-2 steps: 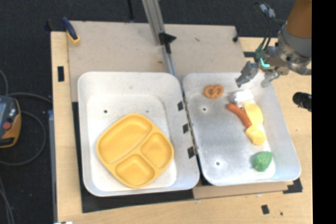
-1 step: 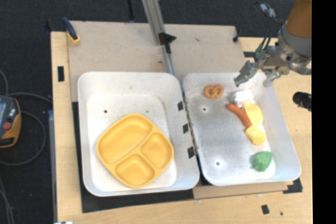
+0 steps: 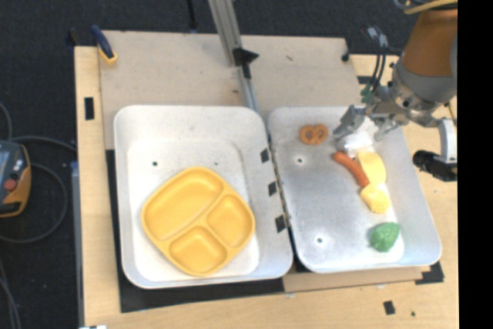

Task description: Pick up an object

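Camera view: two white bins are seen side by side on the bench. The left bin (image 3: 131, 127) holds a yellow divided tray (image 3: 198, 221) toward its 6 o'clock side. The right bin (image 3: 308, 243) holds the loose items, all gathered along its 3 o'clock half. A brown pretzel (image 3: 313, 135) lies near the bin's 12 o'clock edge. An orange carrot (image 3: 351, 167) lies just below it, its long axis running from 10 o'clock to 4 o'clock. Just beside the carrot, at its 3 o'clock, a pale yellow piece (image 3: 372, 166) is seen, with a second yellow block (image 3: 376, 199) at 6 o'clock from that, and a green item (image 3: 384, 236) farther along at 6 o'clock, near the bin's lower corner.

The gripper (image 3: 357, 132) is placed over the bin's upper right, with the arm reaching in from 3 o'clock. Something white is seen at its tip, but whether that is part of the tool or an item cannot be told. Whether the jaws are spread or closed cannot be told from this slant.

The relation that matters: the carrot's upper end lies just at 6 o'clock from the gripper, the nearest item, with the pretzel at 9 o'clock, a little apart. A grasp across the carrot would probably call for jaws set square to its diagonal axis.
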`<state>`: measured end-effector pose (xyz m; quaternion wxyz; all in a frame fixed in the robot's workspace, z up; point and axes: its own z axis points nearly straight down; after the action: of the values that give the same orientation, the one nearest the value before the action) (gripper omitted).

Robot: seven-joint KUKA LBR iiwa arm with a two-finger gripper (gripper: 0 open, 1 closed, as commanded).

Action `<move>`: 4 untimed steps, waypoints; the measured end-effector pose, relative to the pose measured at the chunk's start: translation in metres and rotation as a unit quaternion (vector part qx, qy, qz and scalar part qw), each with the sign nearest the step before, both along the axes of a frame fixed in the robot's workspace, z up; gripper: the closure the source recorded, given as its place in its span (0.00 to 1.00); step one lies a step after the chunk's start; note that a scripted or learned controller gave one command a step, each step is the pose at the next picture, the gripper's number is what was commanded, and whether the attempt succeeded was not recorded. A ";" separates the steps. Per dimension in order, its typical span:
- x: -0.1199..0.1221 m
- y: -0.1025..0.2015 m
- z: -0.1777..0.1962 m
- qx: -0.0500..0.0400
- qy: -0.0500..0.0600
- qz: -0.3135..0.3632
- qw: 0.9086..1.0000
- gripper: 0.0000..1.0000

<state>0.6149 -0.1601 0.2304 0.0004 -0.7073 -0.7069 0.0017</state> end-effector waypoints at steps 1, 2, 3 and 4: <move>0.004 0.000 -0.043 0.000 -0.001 -0.001 1.000 0.00; 0.002 0.000 -0.106 0.000 0.000 0.000 1.000 0.00; 0.003 -0.001 -0.091 0.000 -0.003 -0.001 1.000 1.00; 0.009 -0.009 -0.029 -0.001 -0.005 -0.001 1.000 1.00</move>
<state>0.6240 -0.1693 0.2015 -0.0038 -0.7080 -0.7062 -0.0018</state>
